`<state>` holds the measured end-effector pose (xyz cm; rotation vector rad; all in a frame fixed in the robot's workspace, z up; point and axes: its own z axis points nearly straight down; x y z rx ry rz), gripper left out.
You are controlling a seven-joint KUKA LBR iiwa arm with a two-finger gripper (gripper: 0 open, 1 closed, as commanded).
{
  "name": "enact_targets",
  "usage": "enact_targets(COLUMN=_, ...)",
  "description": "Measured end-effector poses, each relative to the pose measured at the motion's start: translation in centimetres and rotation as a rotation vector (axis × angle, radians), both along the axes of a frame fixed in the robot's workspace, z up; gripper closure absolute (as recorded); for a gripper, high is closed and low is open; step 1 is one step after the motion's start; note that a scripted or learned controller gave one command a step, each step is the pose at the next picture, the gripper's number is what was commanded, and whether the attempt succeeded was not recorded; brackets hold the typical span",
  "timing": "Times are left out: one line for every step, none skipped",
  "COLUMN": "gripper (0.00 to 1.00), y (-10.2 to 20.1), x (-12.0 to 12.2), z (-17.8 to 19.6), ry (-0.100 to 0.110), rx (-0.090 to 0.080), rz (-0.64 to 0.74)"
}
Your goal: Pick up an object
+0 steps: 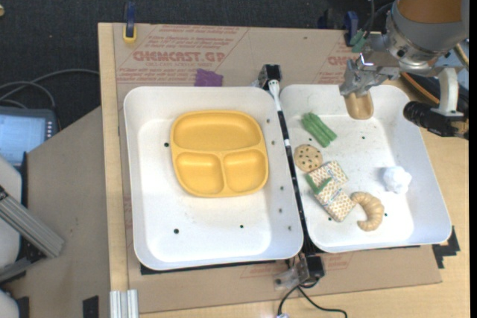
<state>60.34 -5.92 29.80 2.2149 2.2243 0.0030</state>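
My claw point(360, 91) grips a small tan lump point(360, 106) between its fingers, lifted over the right bin's point(425, 160) far corner. The other food lies toward me and to the view's left: green sticks point(319, 129), cookie point(306, 157), croissant point(368, 209). I can't identify the lump.

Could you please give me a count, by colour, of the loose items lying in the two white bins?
Yellow: 1, divided plate
Green: 1, bean bundle
Brown: 2, cookie, croissant
White: 1, crumpled lump
Mixed green and tan: 1, sandwich stack
Total: 6
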Motion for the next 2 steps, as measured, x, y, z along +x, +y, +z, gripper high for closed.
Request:
enact_targets(gripper=1.0, y=5.5, x=-4.8, z=-7.5, ry=0.016, rx=0.004, rz=0.001)
enact_targets(gripper=1.0, y=14.5, x=-1.1, z=1.1, ry=-0.009, rx=0.005, rz=0.007)
